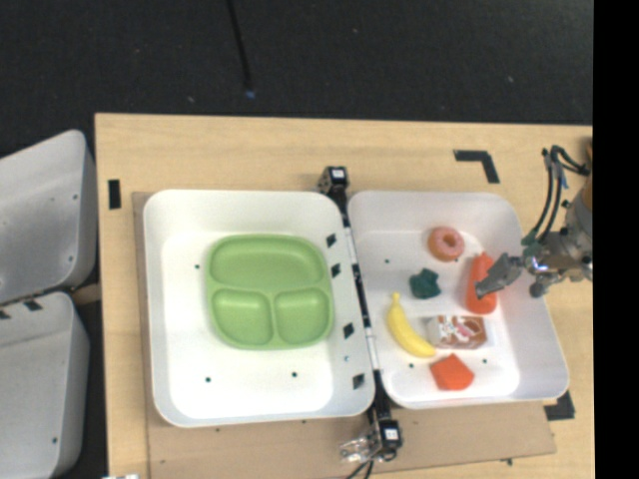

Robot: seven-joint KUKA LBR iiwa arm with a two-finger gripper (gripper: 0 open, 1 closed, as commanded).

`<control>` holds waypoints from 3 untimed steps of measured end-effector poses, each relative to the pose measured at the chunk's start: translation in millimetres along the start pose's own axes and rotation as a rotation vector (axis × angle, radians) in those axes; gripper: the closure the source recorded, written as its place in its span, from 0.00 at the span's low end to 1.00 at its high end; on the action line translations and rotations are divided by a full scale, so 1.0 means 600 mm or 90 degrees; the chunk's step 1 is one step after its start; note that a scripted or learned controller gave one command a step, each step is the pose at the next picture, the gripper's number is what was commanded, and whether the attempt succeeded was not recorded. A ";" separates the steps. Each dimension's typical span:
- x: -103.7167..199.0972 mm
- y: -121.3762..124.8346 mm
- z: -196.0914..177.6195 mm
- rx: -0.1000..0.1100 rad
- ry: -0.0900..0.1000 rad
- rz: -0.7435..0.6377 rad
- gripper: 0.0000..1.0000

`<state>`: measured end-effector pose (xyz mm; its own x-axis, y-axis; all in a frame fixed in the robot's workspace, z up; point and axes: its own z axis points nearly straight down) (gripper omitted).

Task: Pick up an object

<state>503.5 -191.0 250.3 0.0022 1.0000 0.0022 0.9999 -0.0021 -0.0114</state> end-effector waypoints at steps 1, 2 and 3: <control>0.001 0.004 -0.010 -0.008 -0.002 -0.002 0.00; 0.000 0.020 0.084 -0.005 -0.002 -0.001 0.00; -0.005 0.023 0.155 -0.005 -0.002 0.000 0.00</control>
